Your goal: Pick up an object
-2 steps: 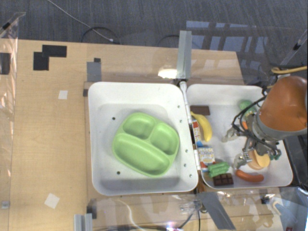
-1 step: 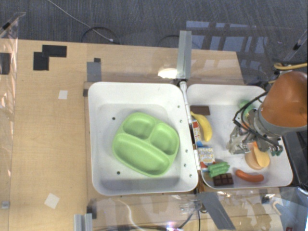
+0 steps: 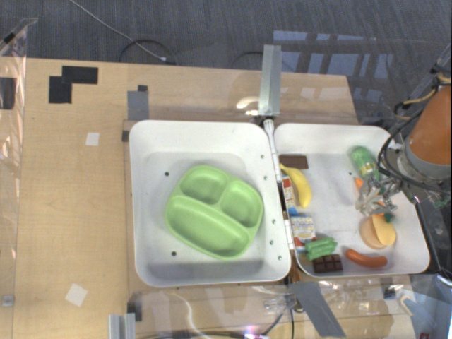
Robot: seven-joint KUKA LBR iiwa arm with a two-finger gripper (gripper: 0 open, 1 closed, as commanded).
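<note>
Currently the gripper (image 3: 373, 198) is positioned low inside the right bin (image 3: 332, 143), toward that bin's right side, with the grey arm (image 3: 431, 140) and its orange band entering from the right edge of the view. Whether the pincer is open or closed cannot be determined: the tip is a blurred cluster of metal and coloured parts, and no object is visibly held in it.

Candidate objects for pickup all lie in the right bin. A green bottle (image 3: 362, 159) lies just above the gripper, near the bin's upper right. A round orange-and-tan piece (image 3: 376, 233) lies just below the gripper. A red sausage (image 3: 366, 259) lies near the bin's bottom wall, below that round piece. A banana (image 3: 299, 185) lies along the left side of the bin, with a small brown block (image 3: 294, 162) just above it. A white printed packet (image 3: 302, 226) sits below the banana. A green item (image 3: 320, 247) lies below the packet, and a dark chocolate bar (image 3: 327, 263) sits just beneath it at the bottom wall. A narrow red-and-white item (image 3: 287, 189) lies against the wall between the two bins.

The left bin (image 3: 148, 147) holds a green divided plate (image 3: 214, 210), resting tilted near the bin's centre, with three compartments visible. Both bins rest side by side on a light wooden bench (image 3: 63, 189).
</note>
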